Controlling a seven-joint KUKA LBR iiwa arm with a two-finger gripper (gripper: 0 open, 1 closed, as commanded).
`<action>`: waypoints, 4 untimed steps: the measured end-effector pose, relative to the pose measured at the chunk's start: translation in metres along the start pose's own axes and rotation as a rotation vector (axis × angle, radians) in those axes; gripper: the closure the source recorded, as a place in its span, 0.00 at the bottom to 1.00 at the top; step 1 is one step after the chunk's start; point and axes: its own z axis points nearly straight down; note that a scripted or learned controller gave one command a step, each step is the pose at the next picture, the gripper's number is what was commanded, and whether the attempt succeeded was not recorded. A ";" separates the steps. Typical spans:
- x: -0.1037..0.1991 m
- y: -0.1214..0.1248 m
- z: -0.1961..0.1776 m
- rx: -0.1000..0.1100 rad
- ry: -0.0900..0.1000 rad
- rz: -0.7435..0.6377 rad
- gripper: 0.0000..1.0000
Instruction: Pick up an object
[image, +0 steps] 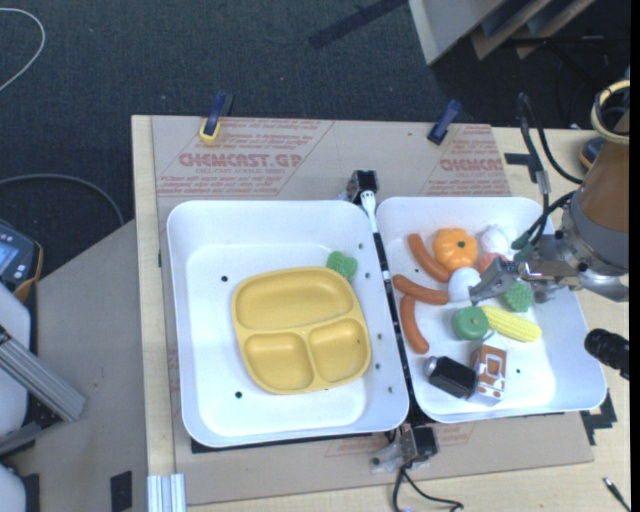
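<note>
Camera view, arm (600, 215) reaching from right, gripper (497, 282) low over right bin (570, 385)

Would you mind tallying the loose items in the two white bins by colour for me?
Green: 3 (one by the tray, a round one, one near the gripper)
Orange-red sausages: 3
Orange: 1 pumpkin
Yellow: 2, the tray and corn
White: 2
Black: 1
Brown-and-white: 1
Total: 13
</note>
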 end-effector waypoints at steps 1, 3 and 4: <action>0.003 -0.010 0.057 0.008 0.002 0.001 0.00; -0.007 -0.014 0.168 -0.013 -0.006 0.003 0.00; -0.011 -0.008 0.174 -0.020 -0.007 0.005 0.00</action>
